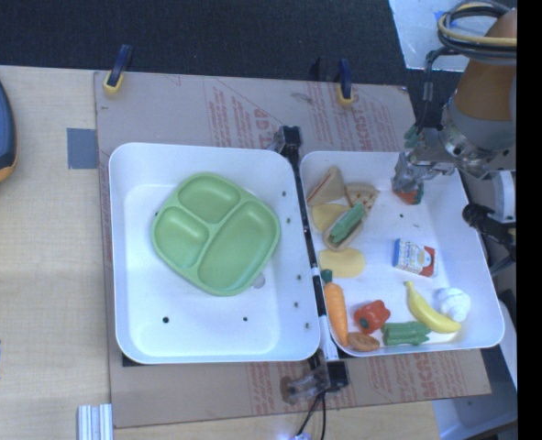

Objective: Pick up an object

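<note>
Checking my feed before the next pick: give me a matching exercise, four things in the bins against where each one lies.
Things:
1. green plate
2. banana
3. carrot
4. small carton

Places:
A. right bin, along its left wall
B. left bin
C. right bin, near the middle
D. right bin, near its lower right corner

Pairs: 1-B, 2-D, 3-A, 4-C

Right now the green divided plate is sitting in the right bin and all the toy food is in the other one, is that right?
Not quite. The camera view shows the green divided plate in the left bin, not the right. The toy food, such as the banana and carrot, lies in the right bin.
</note>
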